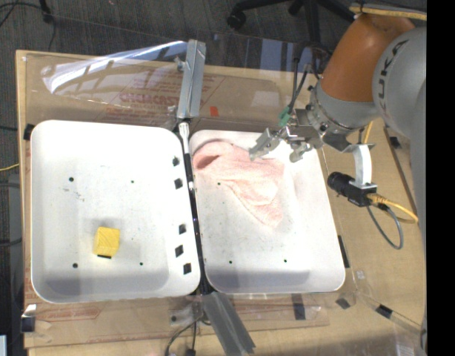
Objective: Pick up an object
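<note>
A pale wooden bench (35, 87) carries two shallow white bins set side by side and touching along their inner edges. The left bin (57, 147) and the right bin (316, 265) together cover most of the bench's middle. Behind them, a clear plastic sheet (124, 80) with red printing lies flat across the far part of the bench. A grey metal bar (190, 80) rests over that sheet, running from the far edge to the seam between the bins.
</note>
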Available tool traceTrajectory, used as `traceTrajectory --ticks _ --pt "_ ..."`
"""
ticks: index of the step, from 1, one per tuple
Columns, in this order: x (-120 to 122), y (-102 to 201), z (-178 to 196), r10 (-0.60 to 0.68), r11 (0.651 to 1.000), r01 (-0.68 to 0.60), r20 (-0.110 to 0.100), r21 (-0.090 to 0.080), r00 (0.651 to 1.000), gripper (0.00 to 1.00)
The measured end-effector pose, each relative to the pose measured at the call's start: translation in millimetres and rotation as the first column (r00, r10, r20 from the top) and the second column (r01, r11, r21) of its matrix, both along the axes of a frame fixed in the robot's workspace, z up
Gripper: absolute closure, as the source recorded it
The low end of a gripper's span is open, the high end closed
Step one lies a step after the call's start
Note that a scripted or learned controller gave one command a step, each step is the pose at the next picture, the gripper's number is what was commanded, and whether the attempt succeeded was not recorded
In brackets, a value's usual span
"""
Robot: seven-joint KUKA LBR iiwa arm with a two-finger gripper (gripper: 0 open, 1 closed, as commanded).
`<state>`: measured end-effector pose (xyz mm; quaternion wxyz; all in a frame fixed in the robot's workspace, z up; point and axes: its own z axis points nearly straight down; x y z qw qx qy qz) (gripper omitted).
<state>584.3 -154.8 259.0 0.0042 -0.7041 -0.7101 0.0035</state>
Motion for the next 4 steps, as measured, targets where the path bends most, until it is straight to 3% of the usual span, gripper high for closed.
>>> traceTrajectory --ticks 1,2,3,4 --pt "11.0 -11.8 -144.3 0.38 0.925 -0.38 0.003 0.005 0.925 0.0" --pt "62.7 -30.7 -168.8 0.272 0.962 -0.272 -0.003 0.008 0.962 0.0" --pt "63.9 -32.0 -161.3 0.276 0.961 -0.276 -0.003 0.003 0.961 1.0" --pt "50.2 34.1 -47.5 0.25 0.968 -0.25 0.01 -0.001 0.968 1.0"
